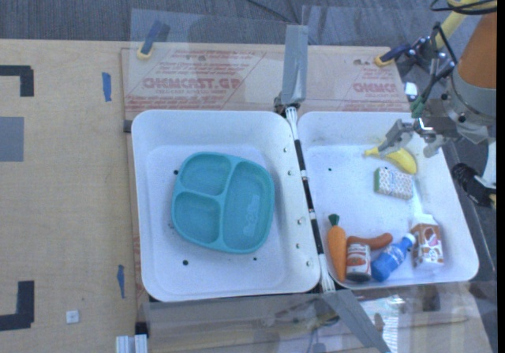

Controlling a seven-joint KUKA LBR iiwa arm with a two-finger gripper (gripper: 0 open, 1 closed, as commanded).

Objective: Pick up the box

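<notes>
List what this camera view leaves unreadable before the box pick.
- Gripper: too small and blurred over the banana; finger state and contact unclear.
- Box: the dotted print is too small to read.
- Can: label blurred; the sausage runs behind it.
- Carton: print is illegible.
- Arm: cut off by the right edge.

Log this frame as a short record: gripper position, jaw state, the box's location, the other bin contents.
gripper: over the right bin's far side, above the banana
jaws: open, nothing between them
box: lying in the right bin, just nearer than the banana
other right-bin items: carrot, can, sausage, blue bottle, carton
left bin: teal divided plate
</notes>
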